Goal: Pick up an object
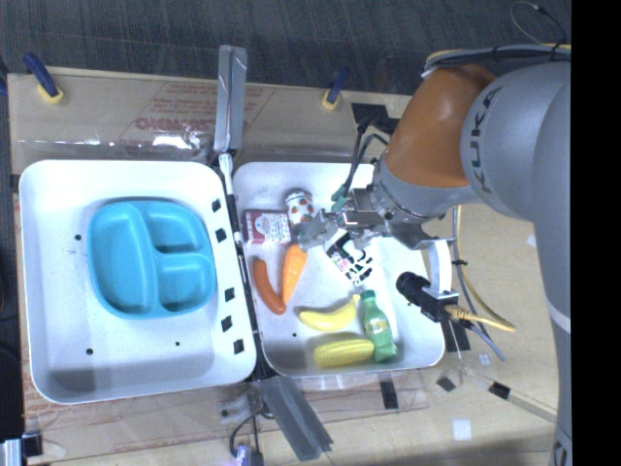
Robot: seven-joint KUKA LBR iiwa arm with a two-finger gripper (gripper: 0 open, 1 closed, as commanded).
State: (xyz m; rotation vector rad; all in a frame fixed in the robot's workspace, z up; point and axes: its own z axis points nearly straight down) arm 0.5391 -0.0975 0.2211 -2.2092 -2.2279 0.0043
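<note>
Two shallow white bins look like smooth, slightly glossy plastic: the left bin (58, 357) and the right bin (281, 357). A blue divided tray (150, 255) in the left bin has a smooth, satiny plastic finish. In the right bin, the orange carrot (293, 270), yellow banana (328, 315), yellow corn cob (342, 352) and green bottle (376, 326) appear as shiny moulded plastic toys. The counter (126, 105) shows a matt brown surface like cardboard or wood, partly under clear glossy film. The arm (505, 134) has smooth matt grey casing with a glossy orange band (437, 129). The tool (335, 229) looks like dull metal.
</note>
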